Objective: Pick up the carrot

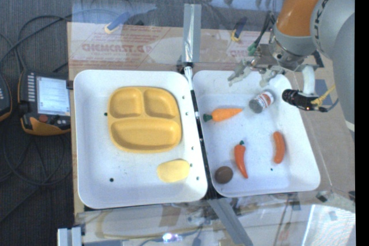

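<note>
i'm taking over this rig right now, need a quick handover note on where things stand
End effector: open, holding nothing, hovering over the back edge of the right bin.
Carrot: lying flat in the right bin near its left wall, green end pointing left, nothing touching it.
Also in that bin: a small jar just right of the carrot, a chili, a sausage, a brown ball.
Done: no grasp made.
Left: move left and forward over the carrot, descend, close, lift.

carrot (226, 114) open from above, small jar (261, 102) just right of its tip, bin wall (196, 118) near its leafy end
</note>
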You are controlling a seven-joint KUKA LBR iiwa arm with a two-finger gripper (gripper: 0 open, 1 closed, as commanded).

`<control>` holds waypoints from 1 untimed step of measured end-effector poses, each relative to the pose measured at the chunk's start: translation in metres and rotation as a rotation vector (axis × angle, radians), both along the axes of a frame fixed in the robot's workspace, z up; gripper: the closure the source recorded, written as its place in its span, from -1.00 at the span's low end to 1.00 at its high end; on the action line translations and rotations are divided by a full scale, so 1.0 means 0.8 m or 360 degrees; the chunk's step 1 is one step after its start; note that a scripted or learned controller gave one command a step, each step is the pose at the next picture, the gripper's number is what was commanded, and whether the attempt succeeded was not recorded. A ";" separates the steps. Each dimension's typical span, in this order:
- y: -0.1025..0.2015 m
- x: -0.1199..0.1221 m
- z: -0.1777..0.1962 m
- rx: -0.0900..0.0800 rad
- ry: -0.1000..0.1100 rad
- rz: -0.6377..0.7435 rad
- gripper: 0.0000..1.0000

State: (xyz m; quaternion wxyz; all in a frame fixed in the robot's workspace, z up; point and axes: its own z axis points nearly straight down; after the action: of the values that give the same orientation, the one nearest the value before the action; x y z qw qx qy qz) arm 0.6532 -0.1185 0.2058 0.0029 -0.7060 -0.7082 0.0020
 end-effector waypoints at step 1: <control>0.020 -0.048 -0.142 0.0001 -0.0009 0.0210 -1.00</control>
State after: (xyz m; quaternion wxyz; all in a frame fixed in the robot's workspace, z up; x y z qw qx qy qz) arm 0.6146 -0.1029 0.0926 0.0010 -0.6577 -0.7533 0.0000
